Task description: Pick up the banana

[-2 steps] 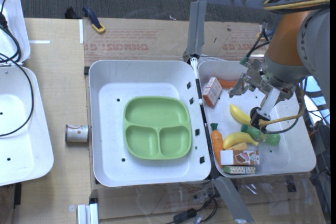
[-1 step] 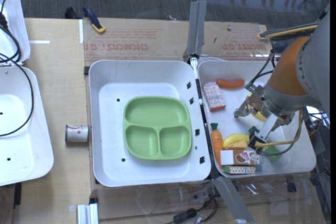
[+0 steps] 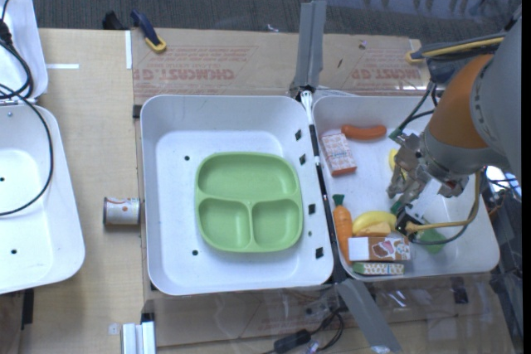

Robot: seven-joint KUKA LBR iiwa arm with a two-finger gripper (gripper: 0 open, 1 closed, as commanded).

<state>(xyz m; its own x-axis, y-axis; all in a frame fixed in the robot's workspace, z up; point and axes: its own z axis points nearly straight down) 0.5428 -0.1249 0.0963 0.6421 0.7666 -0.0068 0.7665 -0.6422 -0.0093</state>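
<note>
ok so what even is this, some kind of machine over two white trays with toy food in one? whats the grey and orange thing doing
You are looking down at a slant from one fixed camera above a bench. The grey and orange thing is a robot arm reaching in from the right; its gripper hangs over the right bin. Its job is to pick up the banana, the yellow piece near the bin's front, beside a carrot and a small printed box. Further back lie a sausage and a pink carton. The left bin holds a green divided plate. I see nothing between the fingers, so the banana is not picked up yet.
</note>
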